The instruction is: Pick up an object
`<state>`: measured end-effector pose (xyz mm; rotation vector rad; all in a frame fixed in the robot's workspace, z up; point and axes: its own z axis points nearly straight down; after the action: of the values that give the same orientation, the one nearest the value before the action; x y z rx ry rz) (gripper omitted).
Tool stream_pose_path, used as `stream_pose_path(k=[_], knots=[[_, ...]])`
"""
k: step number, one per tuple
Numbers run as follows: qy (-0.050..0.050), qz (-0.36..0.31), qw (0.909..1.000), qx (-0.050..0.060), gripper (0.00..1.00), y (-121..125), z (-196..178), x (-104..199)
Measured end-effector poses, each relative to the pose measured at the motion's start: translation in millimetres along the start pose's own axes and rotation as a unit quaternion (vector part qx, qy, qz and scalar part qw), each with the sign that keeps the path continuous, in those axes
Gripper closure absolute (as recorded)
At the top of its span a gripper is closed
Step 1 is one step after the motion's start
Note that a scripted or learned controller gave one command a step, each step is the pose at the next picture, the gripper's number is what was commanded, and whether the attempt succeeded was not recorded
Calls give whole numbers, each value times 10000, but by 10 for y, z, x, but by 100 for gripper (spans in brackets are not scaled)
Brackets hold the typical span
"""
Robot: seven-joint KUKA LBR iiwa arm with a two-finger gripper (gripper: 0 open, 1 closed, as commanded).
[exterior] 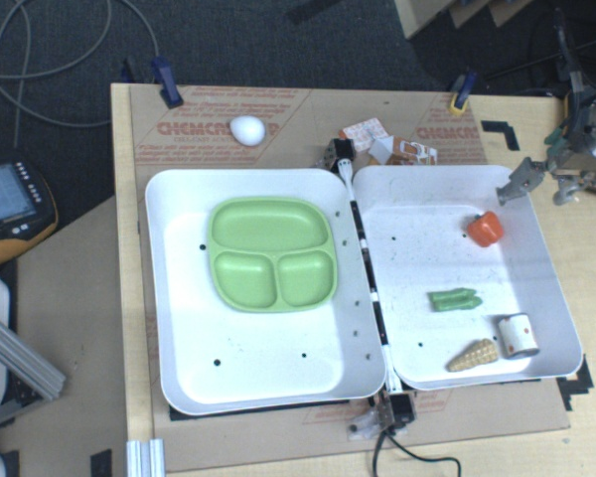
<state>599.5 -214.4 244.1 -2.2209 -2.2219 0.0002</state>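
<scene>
Bean pod (454,300) lengthwise left-right, flat.

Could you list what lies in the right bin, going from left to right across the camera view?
Green pepper-like toy → waffle cone toy → orange toy → small white cylinder.

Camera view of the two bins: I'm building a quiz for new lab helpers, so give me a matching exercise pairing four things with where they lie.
Things:
1. green divided plate
2. orange object
3. white egg-shaped object
4. cone-shaped object

Places:
A. right bin, near its front edge
B. on the board behind the left bin
C. left bin
D. right bin, toward its back

Pairs: 1-C, 2-D, 3-B, 4-A
</scene>
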Motion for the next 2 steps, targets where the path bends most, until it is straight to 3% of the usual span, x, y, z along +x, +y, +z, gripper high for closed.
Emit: stream_pose_path(k=[1,2], knots=[[5,-4,10000,10,0,257,891,-88],[4,-5,10000,8,0,338,1560,92]])
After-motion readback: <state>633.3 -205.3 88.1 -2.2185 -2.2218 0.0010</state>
